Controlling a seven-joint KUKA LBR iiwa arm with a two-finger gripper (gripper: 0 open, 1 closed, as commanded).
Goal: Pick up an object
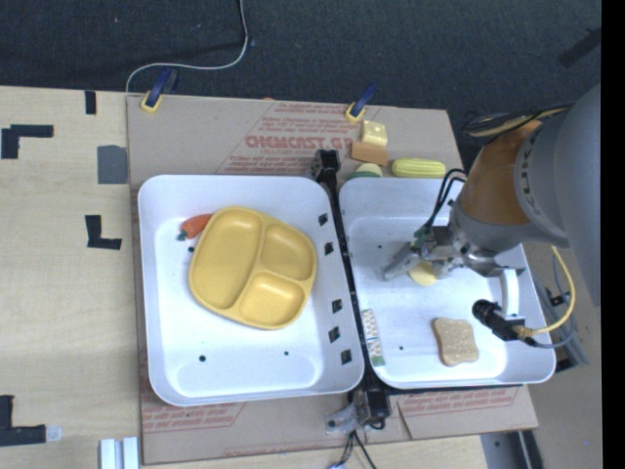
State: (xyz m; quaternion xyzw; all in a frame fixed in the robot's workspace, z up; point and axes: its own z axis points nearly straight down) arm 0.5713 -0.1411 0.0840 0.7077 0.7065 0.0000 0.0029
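Toast-like slice (455, 341) lies flat at the near side of the right bin (391, 225). Behind it, the jaws (418, 260) sit over a small yellow piece (423, 275), touching it; whether they grip it cannot be told. Left of that bin, a yellow divided plate (253, 267) half hides an orange item (195, 225).

You're looking down on a brown cardboard sheet with red print (293, 137) laid over a pale wooden bench (59, 291). Beyond the cardboard lies dark blue carpet (391, 27), crossed by a thin white cable (237, 18).
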